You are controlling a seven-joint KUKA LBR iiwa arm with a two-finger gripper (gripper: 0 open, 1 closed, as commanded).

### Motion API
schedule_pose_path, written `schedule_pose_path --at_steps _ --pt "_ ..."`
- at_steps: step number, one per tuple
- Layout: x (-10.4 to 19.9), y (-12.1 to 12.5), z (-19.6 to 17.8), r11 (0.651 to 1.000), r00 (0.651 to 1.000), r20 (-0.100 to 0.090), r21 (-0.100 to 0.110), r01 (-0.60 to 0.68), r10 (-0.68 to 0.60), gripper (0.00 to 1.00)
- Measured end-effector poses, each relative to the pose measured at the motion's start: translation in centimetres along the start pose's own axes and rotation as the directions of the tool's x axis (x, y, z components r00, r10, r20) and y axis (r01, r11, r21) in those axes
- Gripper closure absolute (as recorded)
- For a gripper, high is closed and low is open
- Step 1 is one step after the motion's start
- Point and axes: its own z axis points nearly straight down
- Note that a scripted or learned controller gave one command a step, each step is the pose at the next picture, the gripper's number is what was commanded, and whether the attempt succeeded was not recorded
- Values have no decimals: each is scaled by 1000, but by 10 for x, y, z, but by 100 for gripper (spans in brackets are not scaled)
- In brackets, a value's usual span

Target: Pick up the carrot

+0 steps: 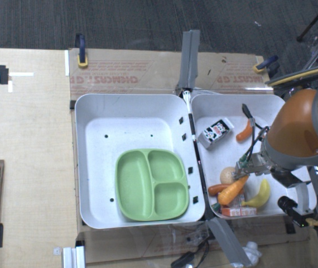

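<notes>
Bins sat side by side on the tabletop (25, 110). The left bin (92, 116) held a green divided plate (152, 185) toward its 6 o'clock side, three compartments showing. The right bin (215, 102) held the clutter: a small black-and-white carton (216, 132) lay tilted near its 11 o'clock corner, and a short orange piece (244, 132) lay just at 3 o'clock of the carton. Toward the bin's 6 o'clock edge lay the carrot (231, 190), slanted, thick end pointing toward 1 o'clock. A pale round item (227, 175) touched it at 11 o'clock, a thin red-orange piece (217, 189) lay at its 9 o'clock, a banana (260, 195) at its 3 o'clock, and a small red-and-white pack (234, 211) at 6 o'clock against the bin wall. The hand (246, 168) was over the carrot's upper end, at or just above it; whether its fingers were apart or together I could not tell. The arm's orange band (298, 124) covered the bin's 3 o'clock side.
</notes>
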Motion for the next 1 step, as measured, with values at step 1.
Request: schedule_pose_path --at_steps 1 --pt "0 -1 1 1000 1000 -1 3 0 0 0"
